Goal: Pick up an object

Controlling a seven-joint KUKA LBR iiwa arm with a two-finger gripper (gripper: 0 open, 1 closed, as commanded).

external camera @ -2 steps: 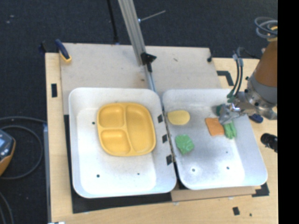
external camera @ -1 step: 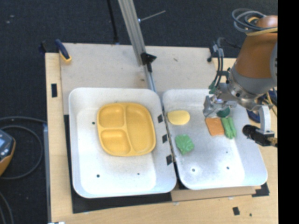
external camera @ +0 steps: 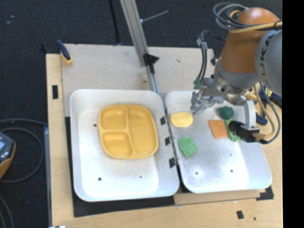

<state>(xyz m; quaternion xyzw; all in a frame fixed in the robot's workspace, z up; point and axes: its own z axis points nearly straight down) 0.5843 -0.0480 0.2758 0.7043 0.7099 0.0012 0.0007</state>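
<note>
The right bin (external camera: 223, 175) holds a pale yellow round piece (external camera: 181, 119) at its far left, a light green lumpy piece (external camera: 187, 147) nearer the front, an orange flat piece (external camera: 218, 128), a dark green round piece (external camera: 226, 112) and a small green bit (external camera: 233, 136) by the orange one. My gripper (external camera: 200, 103) hangs low over the far part of that bin, just right of and above the yellow piece. Nothing shows between its tips.
The left bin (external camera: 90, 175) carries a yellow divided tray (external camera: 128, 130). A metal post (external camera: 135, 27) rises behind the bins. Cables and a black connector (external camera: 244, 131) hang beside the wrist over the right bin's far right side.
</note>
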